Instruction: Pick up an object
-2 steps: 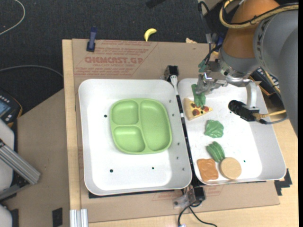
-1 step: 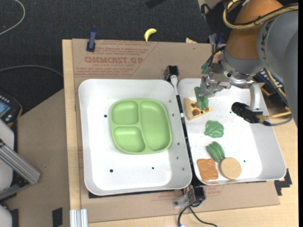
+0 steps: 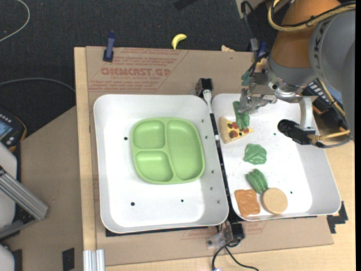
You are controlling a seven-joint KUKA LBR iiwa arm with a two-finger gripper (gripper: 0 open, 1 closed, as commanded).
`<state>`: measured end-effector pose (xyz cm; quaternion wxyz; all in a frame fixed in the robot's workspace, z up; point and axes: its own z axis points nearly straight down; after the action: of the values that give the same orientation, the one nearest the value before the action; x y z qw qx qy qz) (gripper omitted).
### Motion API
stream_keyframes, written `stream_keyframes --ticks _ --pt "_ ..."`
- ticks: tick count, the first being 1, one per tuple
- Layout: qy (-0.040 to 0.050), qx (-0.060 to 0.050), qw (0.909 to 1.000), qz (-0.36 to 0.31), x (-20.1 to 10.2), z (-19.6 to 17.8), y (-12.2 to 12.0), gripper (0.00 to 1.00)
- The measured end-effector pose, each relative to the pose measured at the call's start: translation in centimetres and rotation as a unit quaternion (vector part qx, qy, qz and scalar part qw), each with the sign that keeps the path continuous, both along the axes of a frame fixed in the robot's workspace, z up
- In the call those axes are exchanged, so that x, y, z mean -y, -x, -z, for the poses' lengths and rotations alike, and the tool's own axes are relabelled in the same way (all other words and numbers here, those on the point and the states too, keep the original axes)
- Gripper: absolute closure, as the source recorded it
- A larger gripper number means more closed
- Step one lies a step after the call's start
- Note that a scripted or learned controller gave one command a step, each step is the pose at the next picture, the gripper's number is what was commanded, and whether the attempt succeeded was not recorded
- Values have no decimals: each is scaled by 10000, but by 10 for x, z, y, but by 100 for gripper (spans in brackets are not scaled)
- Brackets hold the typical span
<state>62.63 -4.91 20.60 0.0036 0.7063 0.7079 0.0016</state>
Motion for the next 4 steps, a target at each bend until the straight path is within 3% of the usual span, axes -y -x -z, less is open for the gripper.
stream_keyframes --ticks 1,2,3,4 --pt "-5 47 10000 6 4 -130 10 100" --pt "-16 65 10000 -21 -43 -260 -29 100" --pt "-16 29 10000 2 -50 -328 21 100" --pt "-5 3 10000 2 -51 -333 19 100"
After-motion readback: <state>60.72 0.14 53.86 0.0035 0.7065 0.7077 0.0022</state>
